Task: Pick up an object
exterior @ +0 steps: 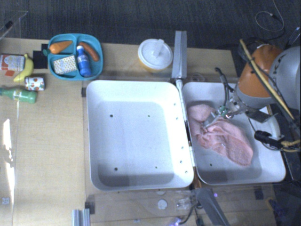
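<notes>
Seen from above, the gripper [217, 116] is reaching into the right bin [268, 173], its tips sitting at the upper edge of a crumpled pink cloth [221, 136] lying mid-bin. A clean lift is likely calling for a bite on a raised fold. Whether the jaws are spread or pinching fabric cannot be told; the tips are small and blurred against the cloth.

A: What do you see of the arm [282, 74], right of the bin [263, 173]?

B: You see a rounded grey shell, an orange band [256, 76] beneath, black cables and a yellowish rod across it, and a small metallic gripper [221, 111].
</notes>
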You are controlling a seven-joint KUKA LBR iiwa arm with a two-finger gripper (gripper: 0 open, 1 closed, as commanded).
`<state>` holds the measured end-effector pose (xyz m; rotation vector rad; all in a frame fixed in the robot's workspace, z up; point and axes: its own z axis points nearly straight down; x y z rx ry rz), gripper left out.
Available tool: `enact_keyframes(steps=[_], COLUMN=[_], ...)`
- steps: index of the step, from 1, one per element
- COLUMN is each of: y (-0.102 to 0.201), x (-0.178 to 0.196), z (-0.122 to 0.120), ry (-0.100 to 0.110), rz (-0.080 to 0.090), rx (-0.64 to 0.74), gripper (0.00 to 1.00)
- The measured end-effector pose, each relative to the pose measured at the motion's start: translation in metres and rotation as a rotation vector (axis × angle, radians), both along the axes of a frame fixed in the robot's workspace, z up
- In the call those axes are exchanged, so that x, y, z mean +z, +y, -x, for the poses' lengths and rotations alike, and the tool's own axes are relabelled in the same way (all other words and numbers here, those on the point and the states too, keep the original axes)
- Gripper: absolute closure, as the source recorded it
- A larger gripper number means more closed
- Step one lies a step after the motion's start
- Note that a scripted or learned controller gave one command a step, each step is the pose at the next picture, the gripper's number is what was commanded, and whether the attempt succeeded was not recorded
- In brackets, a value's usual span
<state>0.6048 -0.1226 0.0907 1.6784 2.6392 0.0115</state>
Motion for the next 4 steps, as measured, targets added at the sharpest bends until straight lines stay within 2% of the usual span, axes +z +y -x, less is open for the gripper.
enact_keyframes(steps=[1,2,3,4], y=[0.032,0.025,0.025,0.053], x=[0.000,-0.001,0.008,0.092], z=[-0.034,-0.065,-0.068,-0.065], ry=[-0.001,0.020,0.007,0.013], rz=[-0.003,-0.004,0.001,-0.001], rx=[-0.218,-0.109,-0.104,0.002], gripper=[0.00,0.00,1.00,1.00])
